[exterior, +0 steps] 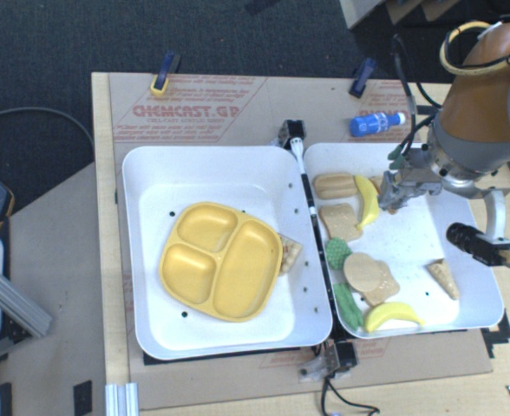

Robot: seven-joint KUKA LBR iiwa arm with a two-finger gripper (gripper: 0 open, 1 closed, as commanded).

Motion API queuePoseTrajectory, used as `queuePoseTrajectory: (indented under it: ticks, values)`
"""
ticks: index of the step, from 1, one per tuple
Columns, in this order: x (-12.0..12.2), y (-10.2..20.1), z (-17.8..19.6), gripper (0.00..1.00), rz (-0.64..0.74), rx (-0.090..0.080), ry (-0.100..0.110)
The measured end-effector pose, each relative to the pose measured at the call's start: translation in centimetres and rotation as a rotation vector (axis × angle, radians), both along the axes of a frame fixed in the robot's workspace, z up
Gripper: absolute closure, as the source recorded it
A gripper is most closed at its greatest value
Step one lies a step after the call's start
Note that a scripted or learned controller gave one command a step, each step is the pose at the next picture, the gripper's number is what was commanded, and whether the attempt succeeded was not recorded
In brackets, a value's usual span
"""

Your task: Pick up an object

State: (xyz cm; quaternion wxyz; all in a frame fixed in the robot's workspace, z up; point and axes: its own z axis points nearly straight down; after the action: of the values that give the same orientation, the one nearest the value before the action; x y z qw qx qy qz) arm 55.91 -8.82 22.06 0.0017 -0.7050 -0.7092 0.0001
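Observation:
The right bin (463, 319) holds toy food: a tan bread roll (333, 185), a yellow banana (367, 201), a toast slice (341, 223), green broccoli (336, 251), a round beige biscuit (368, 276), a green pod (348, 305), a second banana (391, 316) and a tan wedge (444, 278). My gripper (394, 194) hangs over the upper middle of this bin, just right of the upper banana and close to it. Nothing shows between it and the bin floor.
The left bin (142, 180) carries a yellow divided plate (219, 260) and a small cracker (290, 251) by its right wall. A blue bottle (376, 124) lies on the bench behind the right bin. A black part (476, 243) juts over the bin's right side.

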Motion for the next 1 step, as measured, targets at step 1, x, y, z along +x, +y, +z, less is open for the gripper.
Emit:
queuePoseTrajectory:
  ticks: [1]
  values:
    - [2.42, 4.39, -0.48, 1.0, -0.001, -0.002, -0.006]
